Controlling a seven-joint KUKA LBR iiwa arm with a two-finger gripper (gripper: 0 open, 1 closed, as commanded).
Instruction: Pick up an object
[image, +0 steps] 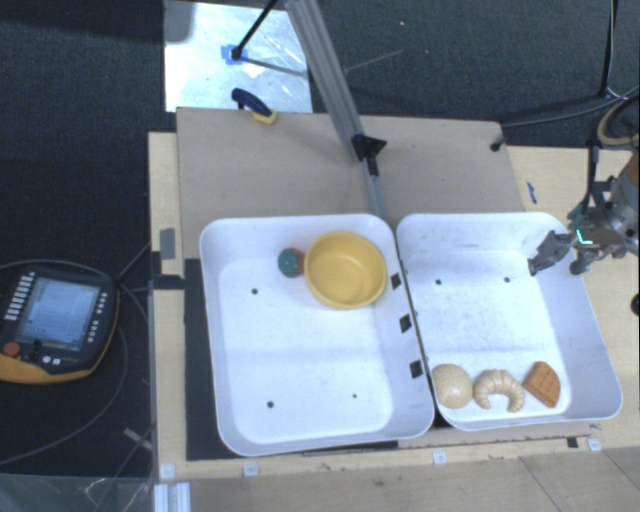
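The grey metal claw (562, 252) hangs open and empty over the right white plastic bin (480, 250), far from the curved tan toy croissant (500, 388), maybe getting ready to reach.

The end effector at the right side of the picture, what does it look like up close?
The end effector is small, built of dark grey metal parts, with two stubby grey fingers. A tiny green-cyan light glows on its body, and thin dark cables run along the wrist behind it. The picture is too coarse to show any markings.
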